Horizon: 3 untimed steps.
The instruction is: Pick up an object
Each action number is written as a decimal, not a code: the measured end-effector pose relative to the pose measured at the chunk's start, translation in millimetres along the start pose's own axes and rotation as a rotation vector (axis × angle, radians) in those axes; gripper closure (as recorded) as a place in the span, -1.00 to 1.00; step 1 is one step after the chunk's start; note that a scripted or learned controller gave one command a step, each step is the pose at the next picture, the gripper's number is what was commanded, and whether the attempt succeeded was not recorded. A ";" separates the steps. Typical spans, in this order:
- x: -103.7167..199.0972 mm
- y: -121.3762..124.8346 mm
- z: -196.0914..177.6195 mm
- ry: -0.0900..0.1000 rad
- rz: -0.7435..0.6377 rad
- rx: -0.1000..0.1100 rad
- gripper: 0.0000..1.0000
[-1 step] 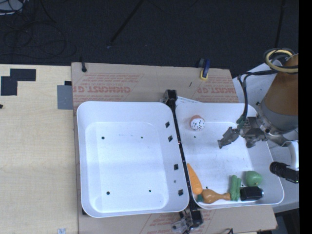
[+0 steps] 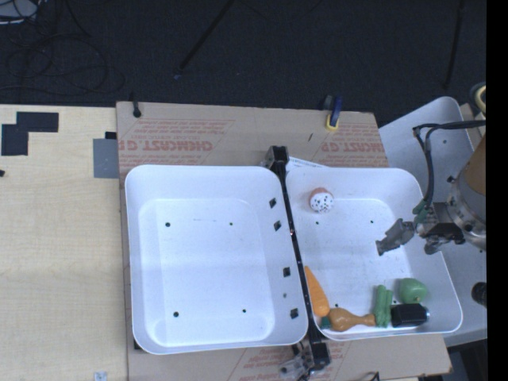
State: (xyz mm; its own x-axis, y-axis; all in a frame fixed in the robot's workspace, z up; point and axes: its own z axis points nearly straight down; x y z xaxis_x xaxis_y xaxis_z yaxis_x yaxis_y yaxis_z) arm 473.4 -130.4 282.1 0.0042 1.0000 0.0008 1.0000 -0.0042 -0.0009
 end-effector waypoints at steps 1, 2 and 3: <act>38.8 3.0 -72.5 -0.001 -0.009 -0.006 -1.00; 71.2 0.2 102.3 0.003 -0.006 0.013 -1.00; 67.8 1.3 85.8 0.000 0.001 0.006 1.00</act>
State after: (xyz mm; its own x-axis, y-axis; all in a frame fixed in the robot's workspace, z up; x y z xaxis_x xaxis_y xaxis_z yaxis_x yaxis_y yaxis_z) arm 474.9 -62.5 196.4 0.0051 1.0000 0.0013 1.0000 -0.0051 -0.0069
